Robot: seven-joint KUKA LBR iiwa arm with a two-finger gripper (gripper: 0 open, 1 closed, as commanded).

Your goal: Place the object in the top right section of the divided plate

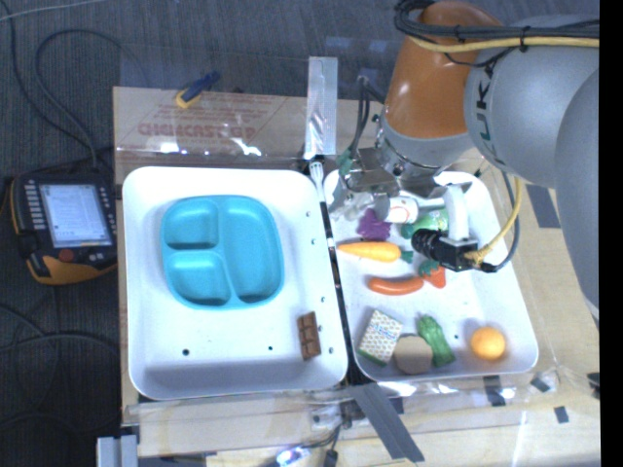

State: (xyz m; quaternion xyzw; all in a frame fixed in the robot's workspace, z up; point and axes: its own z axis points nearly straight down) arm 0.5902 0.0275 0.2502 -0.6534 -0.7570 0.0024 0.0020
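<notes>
Nearest, in the right bin (516, 343): a round orange (488, 342), a bumpy green pickle (434, 339), a checked packet (380, 336). In the left bin (146, 348), a ridged chocolate bar (309, 334) lies beside the glossy blue plate (222, 249). Farther back, the gripper (375, 202) hovers over purple grapes (372, 225); whether it grips anything, I cannot tell.

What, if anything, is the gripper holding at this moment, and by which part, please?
It cannot be told: the gripper is low over the right bin by the purple item, its tips hidden.
</notes>
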